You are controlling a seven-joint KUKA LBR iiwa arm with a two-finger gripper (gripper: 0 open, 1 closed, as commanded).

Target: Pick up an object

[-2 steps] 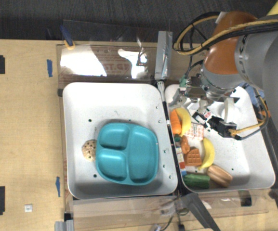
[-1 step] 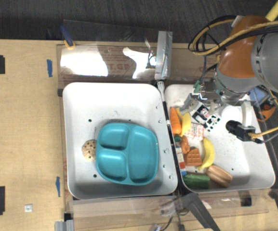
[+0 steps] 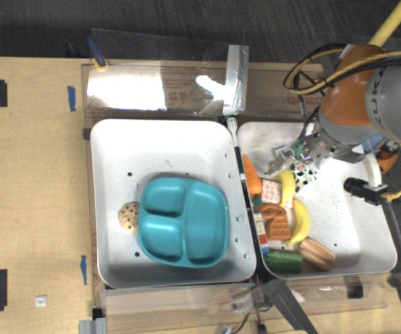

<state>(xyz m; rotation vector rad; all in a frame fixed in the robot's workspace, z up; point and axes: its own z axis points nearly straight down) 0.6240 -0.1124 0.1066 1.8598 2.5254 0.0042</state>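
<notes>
A divided plate (image 3: 184, 220) lies in the left bin (image 3: 110, 158), a cookie (image 3: 128, 216) touching its left side

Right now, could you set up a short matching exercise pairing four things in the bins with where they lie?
Things:
1. teal divided plate
2. cookie
3. banana
4. green cucumber

Places:
A. right bin, by its near edge, beside the brown bread roll
B. middle of the left bin
C. right bin, curving beside the waffle
D. left bin, against the plate's left rim

Pairs: 1-B, 2-D, 3-C, 4-A
</notes>
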